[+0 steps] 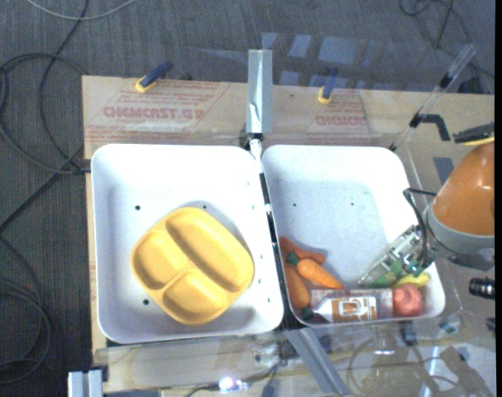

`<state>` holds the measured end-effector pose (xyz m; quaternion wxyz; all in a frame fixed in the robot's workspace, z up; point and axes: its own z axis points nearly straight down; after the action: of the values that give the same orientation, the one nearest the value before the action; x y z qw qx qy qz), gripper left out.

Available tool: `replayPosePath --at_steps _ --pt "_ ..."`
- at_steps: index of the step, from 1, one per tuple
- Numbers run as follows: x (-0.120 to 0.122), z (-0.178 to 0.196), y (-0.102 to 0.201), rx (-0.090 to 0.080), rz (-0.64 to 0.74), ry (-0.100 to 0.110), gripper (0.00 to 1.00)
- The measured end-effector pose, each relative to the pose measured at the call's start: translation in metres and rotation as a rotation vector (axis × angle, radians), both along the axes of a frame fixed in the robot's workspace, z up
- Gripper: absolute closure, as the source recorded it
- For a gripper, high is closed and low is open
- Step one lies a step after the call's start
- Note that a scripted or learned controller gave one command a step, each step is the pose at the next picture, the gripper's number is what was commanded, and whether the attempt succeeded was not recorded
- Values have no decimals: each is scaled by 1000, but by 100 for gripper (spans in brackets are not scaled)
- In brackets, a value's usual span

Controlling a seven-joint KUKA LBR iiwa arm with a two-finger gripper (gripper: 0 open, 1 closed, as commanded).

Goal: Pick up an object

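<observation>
Camera view puts the things I might pick in the lower right of the frame, crowded along the bottom wall of the right bin point(341, 168): carrots point(304, 273) lying against the bin's left wall, a flat packet point(354, 307) with a brown and white label lengthwise along the bottom edge, and a red round fruit point(408, 300) touching the packet's right end. They sit heaped in that low corner, I judge, because the bin floor lets loose things slide together there. My gripper point(397, 259) comes in slanted from the right, its tip just above the red fruit and the packet, but I cannot tell how it is set, nor see anything in it. The left bin point(118, 180) carries a yellow divided tray point(193, 264), well apart from my reach.
</observation>
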<state>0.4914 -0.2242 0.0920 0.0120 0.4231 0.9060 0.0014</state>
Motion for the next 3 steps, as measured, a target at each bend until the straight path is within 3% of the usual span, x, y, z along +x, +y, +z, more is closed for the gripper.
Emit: replayPosePath --at_steps 1,2,3 --pt "2 10 0 0 -1 -6 100" --pt "52 11 49 9 -9 23 100" --pt "52 11 49 10 -9 23 0"
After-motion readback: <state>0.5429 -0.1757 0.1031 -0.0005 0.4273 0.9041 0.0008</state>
